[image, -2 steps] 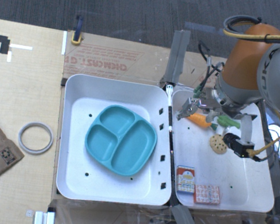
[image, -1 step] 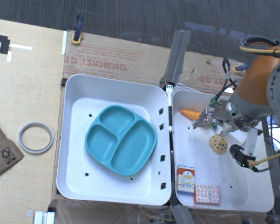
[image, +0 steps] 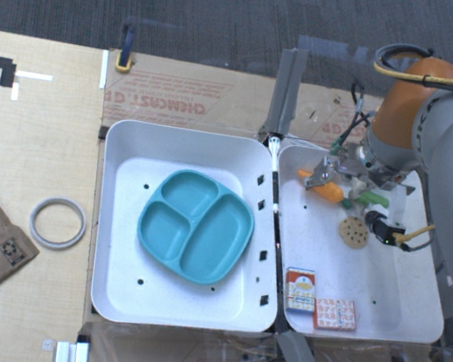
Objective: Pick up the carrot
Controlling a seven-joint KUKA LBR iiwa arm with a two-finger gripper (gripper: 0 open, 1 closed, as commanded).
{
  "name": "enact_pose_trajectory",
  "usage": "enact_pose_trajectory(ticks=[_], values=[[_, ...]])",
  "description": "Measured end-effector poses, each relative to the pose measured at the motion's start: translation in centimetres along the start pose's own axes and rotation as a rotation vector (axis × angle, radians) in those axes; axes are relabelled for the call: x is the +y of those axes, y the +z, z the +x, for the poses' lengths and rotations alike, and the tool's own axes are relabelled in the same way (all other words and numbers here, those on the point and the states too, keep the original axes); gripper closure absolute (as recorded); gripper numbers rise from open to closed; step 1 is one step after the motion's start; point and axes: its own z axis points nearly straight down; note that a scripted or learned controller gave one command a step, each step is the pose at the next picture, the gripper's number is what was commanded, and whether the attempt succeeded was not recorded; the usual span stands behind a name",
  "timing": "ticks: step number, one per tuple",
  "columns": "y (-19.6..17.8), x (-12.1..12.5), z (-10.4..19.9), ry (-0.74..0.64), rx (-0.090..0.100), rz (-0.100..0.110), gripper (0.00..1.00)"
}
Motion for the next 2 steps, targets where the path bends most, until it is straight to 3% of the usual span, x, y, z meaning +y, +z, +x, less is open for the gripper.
enact_pose_trajectory(ticks=[1,2], values=[[-0.8,-0.2,-0.1,-0.003,-0.003,0.009,1.00],[-9.6,-1.4,8.3,-0.037,0.001,0.004,1.00]])
